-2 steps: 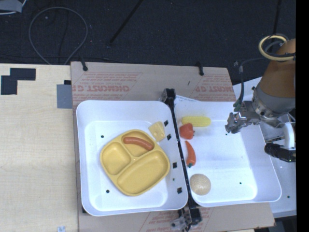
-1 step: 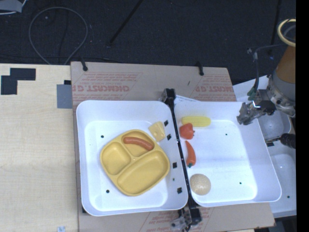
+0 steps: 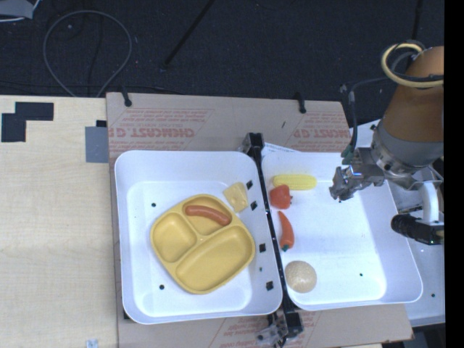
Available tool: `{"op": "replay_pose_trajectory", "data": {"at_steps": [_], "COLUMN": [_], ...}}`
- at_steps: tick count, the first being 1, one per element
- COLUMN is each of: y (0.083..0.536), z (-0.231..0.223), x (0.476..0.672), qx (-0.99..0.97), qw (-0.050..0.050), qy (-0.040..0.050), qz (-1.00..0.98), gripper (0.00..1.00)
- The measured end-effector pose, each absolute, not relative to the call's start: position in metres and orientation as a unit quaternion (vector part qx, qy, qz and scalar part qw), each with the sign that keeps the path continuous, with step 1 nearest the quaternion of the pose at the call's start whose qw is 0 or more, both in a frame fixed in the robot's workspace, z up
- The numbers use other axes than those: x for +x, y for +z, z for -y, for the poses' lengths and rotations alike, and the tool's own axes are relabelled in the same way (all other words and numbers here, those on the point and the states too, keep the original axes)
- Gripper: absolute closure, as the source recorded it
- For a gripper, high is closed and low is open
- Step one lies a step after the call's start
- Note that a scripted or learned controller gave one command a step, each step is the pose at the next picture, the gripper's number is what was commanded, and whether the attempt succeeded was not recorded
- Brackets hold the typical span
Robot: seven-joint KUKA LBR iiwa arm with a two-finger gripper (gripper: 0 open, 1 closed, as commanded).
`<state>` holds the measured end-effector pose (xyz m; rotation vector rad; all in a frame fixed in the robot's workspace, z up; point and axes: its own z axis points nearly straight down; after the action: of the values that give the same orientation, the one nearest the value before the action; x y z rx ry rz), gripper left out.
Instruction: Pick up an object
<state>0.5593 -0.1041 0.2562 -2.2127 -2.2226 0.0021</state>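
My gripper [image 3: 341,189] hangs over the upper right part of the right bin [image 3: 362,281], with nothing seen between its fingers. To its left in that bin lie a yellow corn cob [image 3: 293,182], a red tomato [image 3: 280,197] and an orange carrot [image 3: 286,230] along the left wall. A pale round bun [image 3: 300,275] rests near the bin's front left corner. The left bin [image 3: 138,194] holds a yellow divided plate [image 3: 203,256] with a sausage [image 3: 207,213] in its upper compartment. A pale yellow chunk [image 3: 235,195] lies just beyond the plate's upper right rim.
A black divider bar [image 3: 264,223] runs between the two bins. Cardboard [image 3: 217,125] lies under both bins. The right half of the right bin is bare white floor. A pale wooden bench top [image 3: 51,230] spreads to the left.
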Motion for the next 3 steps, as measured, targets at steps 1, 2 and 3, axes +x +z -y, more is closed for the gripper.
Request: {"op": "replay_pose_trajectory", "data": {"at_steps": [1, 2, 3], "y": [0.254, 0.237, 0.232], "z": [0.043, -0.006, -0.058], "x": [0.553, 0.540, 0.538], "qx": [-0.705, -0.706, -0.705], "qw": [0.003, 0.003, 0.003], "qy": [0.0005, 0.0014, 0.0016], "qz": [0.709, 0.709, 0.709], "gripper": [1.00, 1.00, 1.00]}}
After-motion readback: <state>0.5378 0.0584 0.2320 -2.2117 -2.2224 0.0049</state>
